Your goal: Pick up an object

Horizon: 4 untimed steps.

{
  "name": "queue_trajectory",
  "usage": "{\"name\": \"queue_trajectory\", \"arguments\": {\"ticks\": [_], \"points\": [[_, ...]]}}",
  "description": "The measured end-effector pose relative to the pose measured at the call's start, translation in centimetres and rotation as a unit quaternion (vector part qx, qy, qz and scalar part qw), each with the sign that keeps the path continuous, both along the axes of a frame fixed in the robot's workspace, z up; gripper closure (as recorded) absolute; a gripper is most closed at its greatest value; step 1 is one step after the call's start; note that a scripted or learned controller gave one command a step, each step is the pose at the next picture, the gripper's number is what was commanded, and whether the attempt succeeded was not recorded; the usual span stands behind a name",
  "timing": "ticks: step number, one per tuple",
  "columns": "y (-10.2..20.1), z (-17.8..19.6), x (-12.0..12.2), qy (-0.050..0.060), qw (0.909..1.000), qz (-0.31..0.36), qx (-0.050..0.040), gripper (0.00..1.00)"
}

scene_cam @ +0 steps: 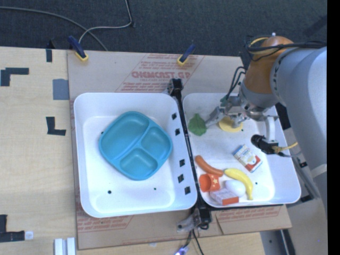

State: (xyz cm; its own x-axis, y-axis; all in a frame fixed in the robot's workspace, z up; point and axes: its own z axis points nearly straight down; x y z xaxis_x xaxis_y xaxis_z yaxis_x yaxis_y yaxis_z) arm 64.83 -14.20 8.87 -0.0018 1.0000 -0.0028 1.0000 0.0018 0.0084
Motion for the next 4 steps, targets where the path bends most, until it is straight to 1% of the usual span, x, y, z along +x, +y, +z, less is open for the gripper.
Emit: {"name": "queue_trajectory", "arguments": {"ticks": [1, 2, 3, 4], "points": [[-1.7, 5.4, 2.1, 0.003, 1.0, 0.0, 0.0006, 0.0], [-3.4, -0.1, 2.2, 0.001, 1.0, 0.0, -0.0012, 0.0], [-3.4, 1.3, 2.4, -0.003, 1.0, 0.001, -0.0023, 1.0], [5.6, 11.5, -0.8, 0.003, 1.0, 0.001, 0.0017, 1.0]]}}
